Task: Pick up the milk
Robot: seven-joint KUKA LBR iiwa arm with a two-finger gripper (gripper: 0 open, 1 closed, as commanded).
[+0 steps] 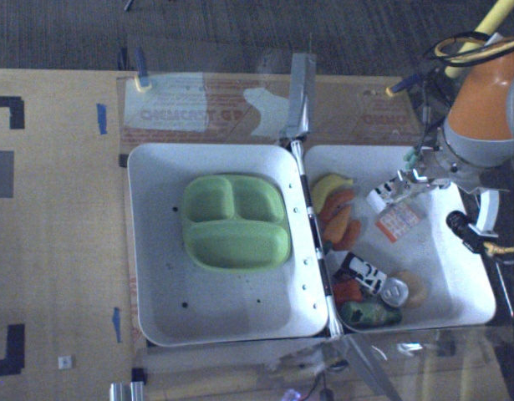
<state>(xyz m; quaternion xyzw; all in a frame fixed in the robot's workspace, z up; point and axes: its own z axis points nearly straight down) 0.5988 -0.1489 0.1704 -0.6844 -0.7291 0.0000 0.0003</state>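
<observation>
Milk carton [363, 275], black-and-white, lies at 6 o'clock in right bin [457, 307], beside silver can [394, 291]. Gripper [404, 183] hovers at bin's 12 o'clock above a small white item; finger state unclear. Green tray [236, 221] sits in left bin [156, 249].

Smooth white plastic bins [156, 307], a shiny green plastic tray [236, 221], a flat brown wood-like surface [56, 266], a shiny metal can [394, 291], a papery orange-and-white packet [399, 220].
</observation>
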